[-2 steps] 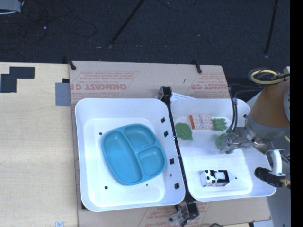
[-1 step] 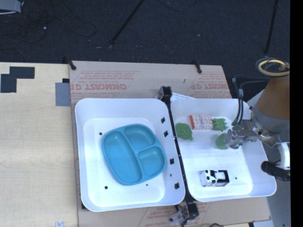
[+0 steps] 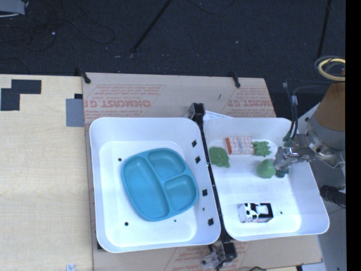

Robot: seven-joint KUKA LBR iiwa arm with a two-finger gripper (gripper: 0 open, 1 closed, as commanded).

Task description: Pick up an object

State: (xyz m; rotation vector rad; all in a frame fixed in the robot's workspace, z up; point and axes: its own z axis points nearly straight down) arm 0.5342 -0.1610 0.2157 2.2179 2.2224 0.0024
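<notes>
The right bin (image 3: 307,208) holds a round green ball-like object (image 3: 265,169), a small green piece (image 3: 261,148), a flat green leaf-shaped object (image 3: 219,157), a red and white packet (image 3: 239,145) and a black and white toy (image 3: 255,212). My gripper (image 3: 282,164) hangs low at the right side of this bin, right beside the round green object and apparently touching it. The arm comes in from the right edge of the view.
A blue divided plate (image 3: 158,182) lies in the left bin (image 3: 107,151). A black divider (image 3: 206,179) runs between the two bins. Both bins rest on a cardboard sheet (image 3: 141,95). A wooden bench top (image 3: 39,179) spreads to the left.
</notes>
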